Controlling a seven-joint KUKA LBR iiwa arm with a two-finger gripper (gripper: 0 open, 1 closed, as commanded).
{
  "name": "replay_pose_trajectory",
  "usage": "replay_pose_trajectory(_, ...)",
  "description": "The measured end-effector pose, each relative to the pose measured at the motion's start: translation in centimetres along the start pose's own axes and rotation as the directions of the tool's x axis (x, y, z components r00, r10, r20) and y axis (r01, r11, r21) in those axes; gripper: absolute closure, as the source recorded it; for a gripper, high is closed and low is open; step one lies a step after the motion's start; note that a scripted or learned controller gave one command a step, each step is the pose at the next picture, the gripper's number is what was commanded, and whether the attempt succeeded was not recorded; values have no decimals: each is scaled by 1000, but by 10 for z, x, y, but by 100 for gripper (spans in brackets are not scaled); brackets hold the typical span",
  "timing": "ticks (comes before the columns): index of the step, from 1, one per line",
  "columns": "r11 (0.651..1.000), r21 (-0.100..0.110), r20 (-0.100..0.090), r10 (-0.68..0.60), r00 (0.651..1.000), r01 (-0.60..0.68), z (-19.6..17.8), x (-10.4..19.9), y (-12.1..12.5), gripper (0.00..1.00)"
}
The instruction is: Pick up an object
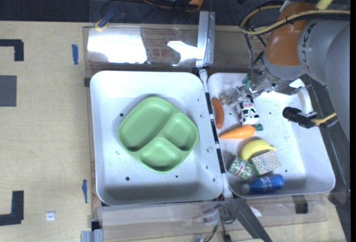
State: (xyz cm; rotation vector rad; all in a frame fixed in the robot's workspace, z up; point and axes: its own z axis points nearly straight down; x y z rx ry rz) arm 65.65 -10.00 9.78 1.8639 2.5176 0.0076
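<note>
My end effector point(248, 86) hovers in right bin point(311, 179), just above cow figure point(249, 112); can't tell its state. Carrot point(237, 132) nearby.

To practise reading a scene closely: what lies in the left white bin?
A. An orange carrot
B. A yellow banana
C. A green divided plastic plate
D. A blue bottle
C. The green divided plastic plate lies in the left white bin, while the blue bottle, orange carrot and yellow banana all lie in the right white bin.
</note>
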Motion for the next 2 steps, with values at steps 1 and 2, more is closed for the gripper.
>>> replay_pose_trajectory(1, 888, 2, -3, -460, 888, 460, -65, -5, -15, 100)
replay_pose_trajectory(2, 925, 4, -5, -379, 925, 379, -88, 52, -4, 100)
